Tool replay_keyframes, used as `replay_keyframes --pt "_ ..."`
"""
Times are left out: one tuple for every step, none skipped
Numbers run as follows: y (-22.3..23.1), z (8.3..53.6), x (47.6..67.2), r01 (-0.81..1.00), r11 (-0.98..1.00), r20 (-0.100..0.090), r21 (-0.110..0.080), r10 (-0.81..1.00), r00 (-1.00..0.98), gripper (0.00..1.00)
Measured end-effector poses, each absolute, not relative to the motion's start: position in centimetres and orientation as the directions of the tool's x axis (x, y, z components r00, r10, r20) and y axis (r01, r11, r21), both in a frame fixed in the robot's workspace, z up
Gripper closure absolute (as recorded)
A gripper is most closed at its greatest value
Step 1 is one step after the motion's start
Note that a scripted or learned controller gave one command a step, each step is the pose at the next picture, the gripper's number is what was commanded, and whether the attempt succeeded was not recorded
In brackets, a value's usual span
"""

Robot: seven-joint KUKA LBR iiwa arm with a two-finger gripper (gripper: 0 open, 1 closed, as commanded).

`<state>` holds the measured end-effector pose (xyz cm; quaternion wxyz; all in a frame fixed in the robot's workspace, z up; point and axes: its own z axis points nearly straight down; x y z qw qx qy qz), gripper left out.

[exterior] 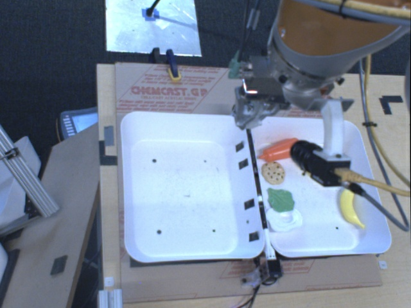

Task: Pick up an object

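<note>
Carrot (277, 150), cookie (273, 172), banana (350, 209) in right bin (369, 236)

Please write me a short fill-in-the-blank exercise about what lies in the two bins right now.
1. The carrot, cookie and banana all lie in the ____ bin of the camera view.
2. The green leaf sits just below the ____.
3. The banana is coloured ____.
4. The gripper hangs over the far end of the ____ between the two bins.

Missing words: right; cookie; yellow; divider
</note>
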<state>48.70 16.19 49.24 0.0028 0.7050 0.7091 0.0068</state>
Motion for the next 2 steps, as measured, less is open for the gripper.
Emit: replay_keyframes --pt "19.2 35.3 51.4 1.000 0.003 -0.004 -0.011 1.000 -0.003 1.00" --pt "22.6 41.5 50.3 1.000 0.008 0.005 0.006 1.000 -0.008 1.00"
